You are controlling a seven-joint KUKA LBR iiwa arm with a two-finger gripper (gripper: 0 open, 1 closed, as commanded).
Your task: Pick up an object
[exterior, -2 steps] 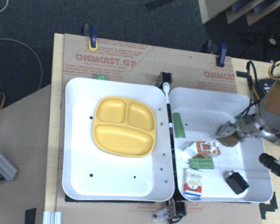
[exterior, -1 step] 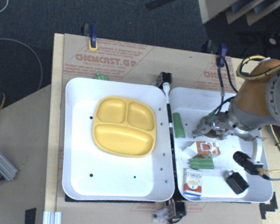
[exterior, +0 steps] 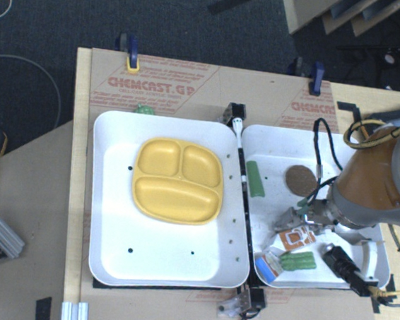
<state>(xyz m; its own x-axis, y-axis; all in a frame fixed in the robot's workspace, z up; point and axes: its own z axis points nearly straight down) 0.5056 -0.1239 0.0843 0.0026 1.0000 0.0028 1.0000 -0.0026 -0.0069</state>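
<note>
— What's it going for, can you see?

— The nearest thing is an orange-and-white packet point(exterior: 296, 238) in the right bin point(exterior: 280, 139), towards the near side. The gripper point(exterior: 301, 220) sits just above it, at its far edge, close enough that I can't say if they touch.

— Is it open or closed?

— Can't tell from here; the arm's grey-and-orange wrist hides too much of it.

— Anything else around it?

— Just nearer than the packet lies a green piece point(exterior: 297, 260), and beside that on the left a blue-and-white item point(exterior: 267, 264), by the bin's near left corner. Farther off there's a brown disc point(exterior: 300, 179), and left of it a green bar point(exterior: 255, 179) lying along the left wall.

— And the other bin?

— The left bin point(exterior: 103, 202) has a yellow divided plate point(exterior: 178, 180), three compartments, sitting in its far half. Both bins rest on a brown printed board on the worktop point(exterior: 194, 84), with a blue clamp point(exterior: 132, 49) at the far edge.
</note>
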